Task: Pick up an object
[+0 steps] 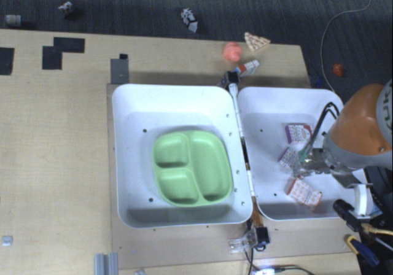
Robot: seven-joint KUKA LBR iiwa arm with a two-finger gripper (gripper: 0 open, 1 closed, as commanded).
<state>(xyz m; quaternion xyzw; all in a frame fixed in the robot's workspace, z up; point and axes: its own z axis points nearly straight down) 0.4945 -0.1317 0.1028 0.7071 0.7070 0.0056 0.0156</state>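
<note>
My tool (pixel 305 163) sits low in the right bin (pixel 270 108), among three small printed packets (pixel 304 193). Whether it is open or closed I cannot tell. Risk: the packets lie flat and close together, so a closing grasp may slide off or nudge them apart.

the left bin (pixel 123 145) is mostly taken by a green divided tray (pixel 191 167); only a narrow strip of bare floor runs around the tray, widest along the far side. in the right bin (pixel 264 108) the floor near the dividing wall is free. three small packets (pixel 298 132) (pixel 288 158) (pixel 304 193) lie toward its right half, close together, and the arm (pixel 362 132) covers that side from above. the gripper (pixel 305 166) is low among the packets.
</note>
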